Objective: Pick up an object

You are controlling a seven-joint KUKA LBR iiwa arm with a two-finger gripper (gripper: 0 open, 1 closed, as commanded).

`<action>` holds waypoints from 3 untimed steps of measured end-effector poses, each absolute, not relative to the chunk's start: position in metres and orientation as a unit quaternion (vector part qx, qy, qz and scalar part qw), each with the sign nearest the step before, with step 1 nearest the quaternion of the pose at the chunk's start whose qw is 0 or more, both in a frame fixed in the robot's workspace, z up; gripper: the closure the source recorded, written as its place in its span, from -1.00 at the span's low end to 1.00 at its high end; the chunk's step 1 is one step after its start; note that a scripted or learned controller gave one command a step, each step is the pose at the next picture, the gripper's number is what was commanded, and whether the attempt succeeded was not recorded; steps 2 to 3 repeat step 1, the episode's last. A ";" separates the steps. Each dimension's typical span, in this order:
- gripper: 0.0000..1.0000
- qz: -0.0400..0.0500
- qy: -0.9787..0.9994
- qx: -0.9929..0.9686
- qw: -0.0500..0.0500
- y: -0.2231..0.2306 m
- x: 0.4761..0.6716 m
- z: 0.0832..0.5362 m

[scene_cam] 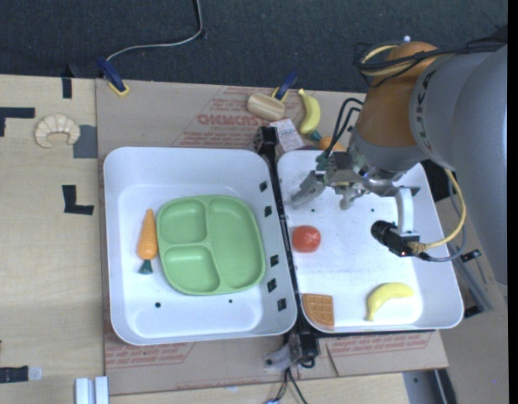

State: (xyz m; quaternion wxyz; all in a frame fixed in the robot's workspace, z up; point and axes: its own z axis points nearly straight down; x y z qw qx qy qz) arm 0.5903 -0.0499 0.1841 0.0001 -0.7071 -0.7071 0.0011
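Observation:
My gripper (328,192) hangs over the upper left part of the right bin (435,284), its two fingers spread apart with nothing between them. A red tomato (306,239) lies just below it on the bin floor. A yellow banana (389,298) rests near the bin's front, and a waffle-like orange square (318,310) sits in the front left corner. In the left bin (128,310) a green divided plate (211,244) lies flat with a carrot (146,237) at its left side.
Behind the bins on the cardboard lie a bread roll (265,105), a second banana (308,113) and a small packet (285,132). A croissant (58,130) sits on the wooden bench at far left. The grey arm (444,99) covers the right bin's back right.

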 end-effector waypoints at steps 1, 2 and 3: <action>-1.00 0.001 -0.707 -0.707 0.000 -0.050 0.590 0.184; -1.00 0.001 -0.707 -0.707 0.000 -0.050 0.590 0.184; -1.00 0.001 -0.707 -0.707 0.000 -0.050 0.590 0.184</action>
